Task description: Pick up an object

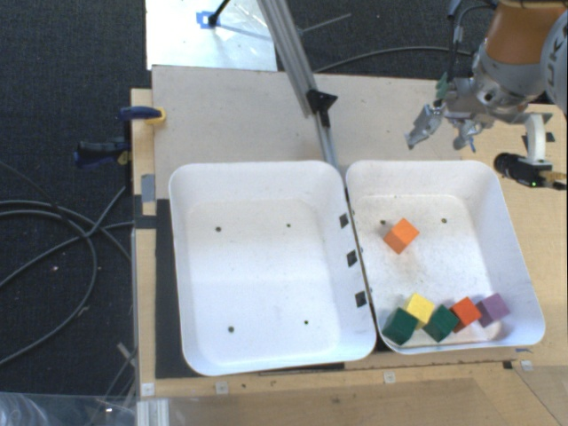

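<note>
While the gripper (445, 130) hangs spread and empty above the right bin's (510, 216) far rim, the approach appears barely begun, the next move likely a descent onto the orange cube (401, 235), lying alone mid-bin, corner toward the camera, no long axis.

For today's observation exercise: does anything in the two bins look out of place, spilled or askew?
Nothing is spilled or damaged. One orange block sits alone mid-bin in the right bin, apart from the other blocks huddled in its near corner. The gripper hangs above the bin's far edge.
</note>
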